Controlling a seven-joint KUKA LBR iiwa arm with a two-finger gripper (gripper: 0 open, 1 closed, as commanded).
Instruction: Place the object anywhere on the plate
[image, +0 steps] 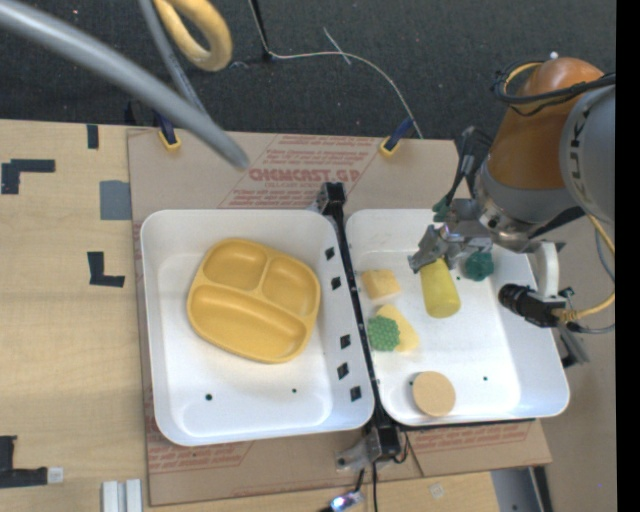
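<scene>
In the right bin (520, 385), jaws seemingly gripping a yellow cylinder (440, 290); yellow plate (254, 299) in left bin (170, 400).

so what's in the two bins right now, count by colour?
Yellow: 4 (divided plate, cylinder, pale block, piece beside the green one)
Green: 2 (bumpy piece, teal piece by the gripper)
Tan: 1 (round disc)
Total: 7

A pale wooden bench (60, 300) bears a cardboard sheet (300, 170), with dark carpet (420, 50) beyond.
</scene>
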